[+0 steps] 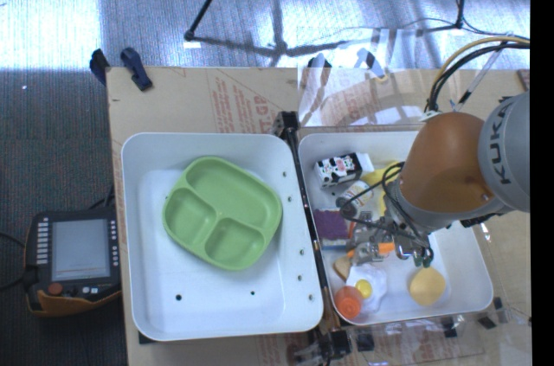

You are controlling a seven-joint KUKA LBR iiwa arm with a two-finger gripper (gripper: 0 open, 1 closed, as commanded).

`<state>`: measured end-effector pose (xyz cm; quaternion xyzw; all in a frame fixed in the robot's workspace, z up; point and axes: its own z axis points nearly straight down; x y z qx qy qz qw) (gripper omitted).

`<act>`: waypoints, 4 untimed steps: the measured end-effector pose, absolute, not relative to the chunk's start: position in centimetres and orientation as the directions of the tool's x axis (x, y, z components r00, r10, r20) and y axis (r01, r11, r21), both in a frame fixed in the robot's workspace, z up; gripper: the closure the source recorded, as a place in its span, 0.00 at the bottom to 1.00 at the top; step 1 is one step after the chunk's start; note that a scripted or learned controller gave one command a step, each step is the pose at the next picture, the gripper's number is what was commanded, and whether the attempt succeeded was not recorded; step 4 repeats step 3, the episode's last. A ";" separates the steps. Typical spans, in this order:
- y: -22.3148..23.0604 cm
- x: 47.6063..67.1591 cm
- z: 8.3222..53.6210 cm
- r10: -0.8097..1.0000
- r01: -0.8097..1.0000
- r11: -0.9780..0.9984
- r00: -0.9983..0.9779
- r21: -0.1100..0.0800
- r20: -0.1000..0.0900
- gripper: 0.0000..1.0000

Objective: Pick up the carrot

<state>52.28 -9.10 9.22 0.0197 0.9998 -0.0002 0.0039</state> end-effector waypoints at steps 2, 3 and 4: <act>-8.9 52.5 11.2 0.032 0.032 0.999 -0.999 0.002 -0.012 1.00; 1.4 47.7 18.9 0.017 0.016 1.000 -1.000 0.005 -0.005 1.00; 1.4 47.7 18.9 0.017 0.016 1.000 -1.000 0.005 -0.005 1.00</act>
